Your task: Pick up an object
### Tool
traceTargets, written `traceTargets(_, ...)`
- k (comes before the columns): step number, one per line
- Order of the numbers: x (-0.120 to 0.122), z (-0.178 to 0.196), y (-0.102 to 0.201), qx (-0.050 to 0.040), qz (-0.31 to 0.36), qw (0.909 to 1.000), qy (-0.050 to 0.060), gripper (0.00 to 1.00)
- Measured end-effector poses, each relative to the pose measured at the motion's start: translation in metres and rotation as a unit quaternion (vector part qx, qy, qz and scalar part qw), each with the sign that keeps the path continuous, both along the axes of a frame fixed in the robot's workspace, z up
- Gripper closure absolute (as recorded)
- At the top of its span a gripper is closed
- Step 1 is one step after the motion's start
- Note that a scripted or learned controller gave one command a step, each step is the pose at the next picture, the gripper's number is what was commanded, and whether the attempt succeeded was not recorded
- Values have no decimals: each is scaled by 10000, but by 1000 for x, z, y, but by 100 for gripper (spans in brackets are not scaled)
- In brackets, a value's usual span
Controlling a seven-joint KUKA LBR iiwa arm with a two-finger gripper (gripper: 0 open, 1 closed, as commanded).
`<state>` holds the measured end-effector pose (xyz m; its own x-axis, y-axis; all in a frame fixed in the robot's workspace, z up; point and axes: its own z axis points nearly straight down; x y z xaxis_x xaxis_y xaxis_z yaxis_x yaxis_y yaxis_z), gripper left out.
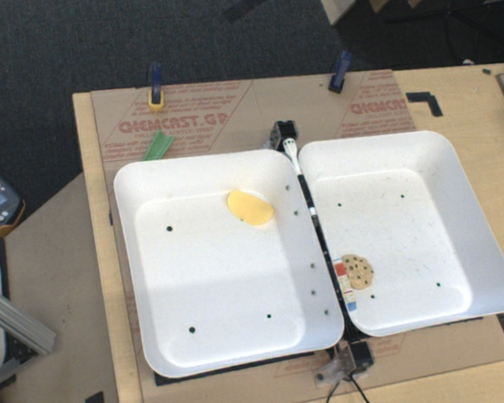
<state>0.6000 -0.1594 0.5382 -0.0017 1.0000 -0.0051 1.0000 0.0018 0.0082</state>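
Note:
A yellow oval object (250,207) lies in the left bin (153,278), toward its far right part. In the right bin (469,218) a small packet printed with a chocolate-chip cookie (355,275) rests near the left wall, close to the divider between the bins.
The two white bins sit side by side on a brown cardboard sheet (103,149). A green strip (158,146) lies on the cardboard behind the left bin. Blue clamps (156,85) (340,70) hold the sheet's far edge. A cable (353,391) trails from the near edge.

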Motion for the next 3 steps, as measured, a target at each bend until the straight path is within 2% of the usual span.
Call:
traceTargets(1,-27,-75,61,42,20,10000,83,100)
traceTargets(2,-4,-231,60,36,-12,9999,112,100)
traceTargets(3,-62,-326,132,48,19,9999,120,100)
